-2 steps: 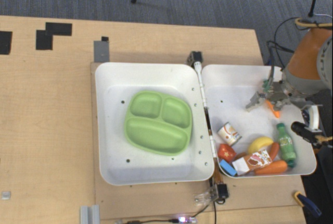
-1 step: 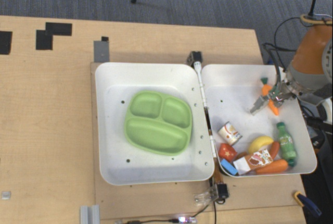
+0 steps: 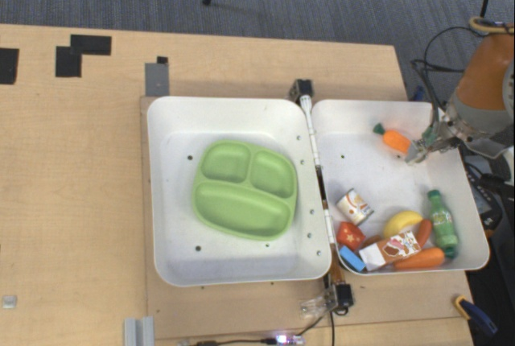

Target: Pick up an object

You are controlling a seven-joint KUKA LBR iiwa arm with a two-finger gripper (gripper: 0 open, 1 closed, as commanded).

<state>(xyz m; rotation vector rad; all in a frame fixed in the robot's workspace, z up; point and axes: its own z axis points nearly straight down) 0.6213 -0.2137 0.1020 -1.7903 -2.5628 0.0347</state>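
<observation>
The right bin (image 3: 362, 123) holds the loose objects. A small orange carrot with a green top (image 3: 393, 140) lies near its far edge. My gripper (image 3: 421, 150) hangs just to the right of this carrot, low over the bin floor, with the grey arm and its orange band (image 3: 487, 79) rising behind it. Nothing shows in its grasp. Heaped in the near right corner are a small can (image 3: 354, 206), a red tomato (image 3: 348, 235), a yellow lemon (image 3: 402, 222), a green bottle (image 3: 441, 218), a longer orange carrot (image 3: 420, 259) and small boxes (image 3: 372, 256).
The left bin (image 3: 173, 199) bears a green three-compartment plate (image 3: 245, 189). A raised divider (image 3: 316, 167) runs between the bins. Black cables (image 3: 438, 67) loop by the arm at the right. The wooden bench (image 3: 72, 191) spreads to the left.
</observation>
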